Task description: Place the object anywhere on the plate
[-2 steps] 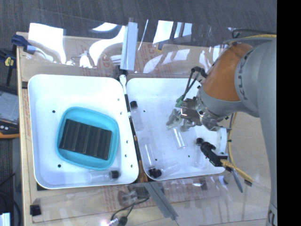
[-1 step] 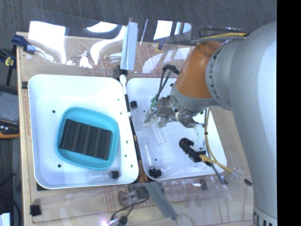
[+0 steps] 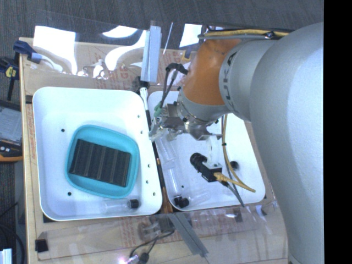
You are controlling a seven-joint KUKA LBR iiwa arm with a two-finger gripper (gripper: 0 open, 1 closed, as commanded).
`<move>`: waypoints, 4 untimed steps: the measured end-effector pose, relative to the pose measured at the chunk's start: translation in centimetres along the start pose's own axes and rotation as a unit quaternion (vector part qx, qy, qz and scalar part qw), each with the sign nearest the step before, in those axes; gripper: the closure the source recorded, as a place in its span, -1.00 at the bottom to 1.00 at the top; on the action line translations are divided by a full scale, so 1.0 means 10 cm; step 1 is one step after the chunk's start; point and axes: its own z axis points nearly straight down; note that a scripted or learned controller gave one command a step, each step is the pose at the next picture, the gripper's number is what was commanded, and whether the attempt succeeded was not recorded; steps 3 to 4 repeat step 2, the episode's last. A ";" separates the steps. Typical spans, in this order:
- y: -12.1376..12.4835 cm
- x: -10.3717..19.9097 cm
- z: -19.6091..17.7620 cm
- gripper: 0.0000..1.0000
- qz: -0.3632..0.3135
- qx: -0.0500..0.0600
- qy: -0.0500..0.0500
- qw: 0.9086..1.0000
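Turquoise plastic plate point(image 3: 77, 176) in left white bin point(image 3: 49, 109), bearing dark ribbed slab point(image 3: 102, 161) | clear black-capped tube point(image 3: 118, 205) lying near plate; second clear tube point(image 3: 175, 187) in right white bin point(image 3: 242, 147) | gripper point(image 3: 164, 126) above right bin's left edge; grip state cannot be told

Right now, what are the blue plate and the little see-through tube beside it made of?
The blue plate looks like smooth plastic: even colour, rounded rim, soft shine. Its dark ribbed middle may be rubber or matte plastic; I can't tell which. The tube looks like clear plastic or glass, since the white bin shows through it, with a dark cap.
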 end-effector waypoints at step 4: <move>-0.22 0.63 0.11 -1.00 -0.050 0.001 -0.001 0.999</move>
